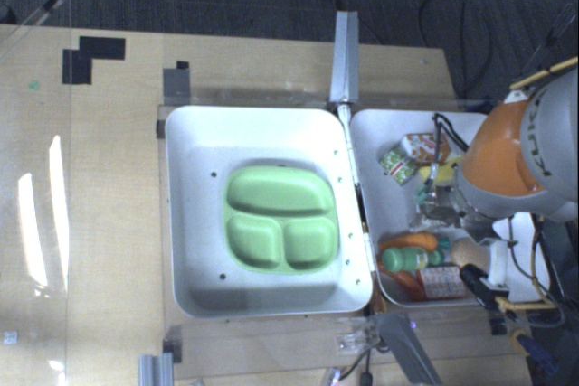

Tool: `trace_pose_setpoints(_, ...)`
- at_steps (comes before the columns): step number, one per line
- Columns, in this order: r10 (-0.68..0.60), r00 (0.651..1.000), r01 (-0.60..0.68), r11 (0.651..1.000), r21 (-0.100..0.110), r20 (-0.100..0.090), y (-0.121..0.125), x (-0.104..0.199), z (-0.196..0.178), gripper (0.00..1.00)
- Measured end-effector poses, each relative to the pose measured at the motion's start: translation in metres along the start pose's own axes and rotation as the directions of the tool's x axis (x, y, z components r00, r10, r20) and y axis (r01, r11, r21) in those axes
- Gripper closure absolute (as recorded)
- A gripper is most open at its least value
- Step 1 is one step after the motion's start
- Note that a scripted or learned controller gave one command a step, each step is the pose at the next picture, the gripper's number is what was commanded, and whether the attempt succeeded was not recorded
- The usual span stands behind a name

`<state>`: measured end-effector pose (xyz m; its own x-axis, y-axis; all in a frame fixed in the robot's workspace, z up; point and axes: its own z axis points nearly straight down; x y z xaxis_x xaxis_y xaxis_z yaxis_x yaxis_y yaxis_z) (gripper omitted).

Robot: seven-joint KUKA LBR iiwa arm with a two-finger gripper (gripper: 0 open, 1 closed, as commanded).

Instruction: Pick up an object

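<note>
— Objects lie in my right bin: a green bottle, an orange piece, a printed packet.
— And your hand?
— Low in that bin, just above the bottle; open or closed, I cannot tell.
— Left bin?
— A green tray.

The packet and box in the right bin carry print too small to read.
</note>
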<state>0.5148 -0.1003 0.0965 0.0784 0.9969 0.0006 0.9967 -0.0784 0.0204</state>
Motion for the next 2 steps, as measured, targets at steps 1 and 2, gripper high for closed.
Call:
trace_pose_setpoints(1, 0.0, 1.0, 0.0, 1.0, 0.001, 0.0, 0.0, 0.0, 0.0, 0.0)
trace_pose_setpoints(2, -0.192, 0.981, 0.192, 0.981, -0.001, 0.002, -0.02, 0.001, 0.008, 0.0)
